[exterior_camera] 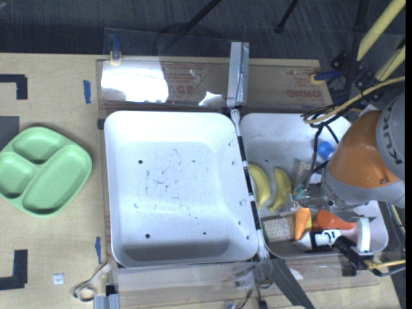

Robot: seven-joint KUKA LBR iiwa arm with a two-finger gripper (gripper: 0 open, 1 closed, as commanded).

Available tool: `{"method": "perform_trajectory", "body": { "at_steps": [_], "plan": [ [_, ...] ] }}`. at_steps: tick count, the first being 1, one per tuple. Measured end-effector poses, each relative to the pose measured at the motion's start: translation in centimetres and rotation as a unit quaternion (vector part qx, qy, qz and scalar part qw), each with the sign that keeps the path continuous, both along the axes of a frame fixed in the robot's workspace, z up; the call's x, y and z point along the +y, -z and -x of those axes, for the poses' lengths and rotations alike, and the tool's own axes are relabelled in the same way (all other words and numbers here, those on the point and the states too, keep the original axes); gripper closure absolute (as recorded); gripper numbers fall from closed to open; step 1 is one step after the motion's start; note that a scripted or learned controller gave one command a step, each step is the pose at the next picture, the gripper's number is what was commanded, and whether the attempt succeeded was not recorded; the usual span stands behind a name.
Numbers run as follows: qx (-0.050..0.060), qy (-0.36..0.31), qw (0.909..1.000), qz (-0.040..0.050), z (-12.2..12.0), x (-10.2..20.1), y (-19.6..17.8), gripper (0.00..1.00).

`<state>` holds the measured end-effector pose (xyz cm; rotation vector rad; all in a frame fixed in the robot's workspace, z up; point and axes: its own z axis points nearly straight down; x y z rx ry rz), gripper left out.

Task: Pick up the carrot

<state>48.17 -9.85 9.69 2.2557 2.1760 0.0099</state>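
Two bananas (270, 187) lie by the right bin's (283, 131) left wall — the carrot (301, 223) near its front edge, beside the gripper (313, 206).

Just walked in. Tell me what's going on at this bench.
A grey and orange arm reaches in from the right over the right bin, after the carrot. The carrot lies near the bin's front edge, beside a speckled sponge-like block, with two bananas just behind them. The pincer hangs close above the carrot; whether it grips it I cannot tell. The left bin has nothing being handled, and a green divided plate sits off on the bench's left.
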Motion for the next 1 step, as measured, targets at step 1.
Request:
{"method": "perform_trajectory", "body": {
  "at_steps": [1],
  "plan": [
    [0.005, 0.009, 0.9999, -0.0005, -4.8, 1.63, -8.74, 1.0]
  ]
}}
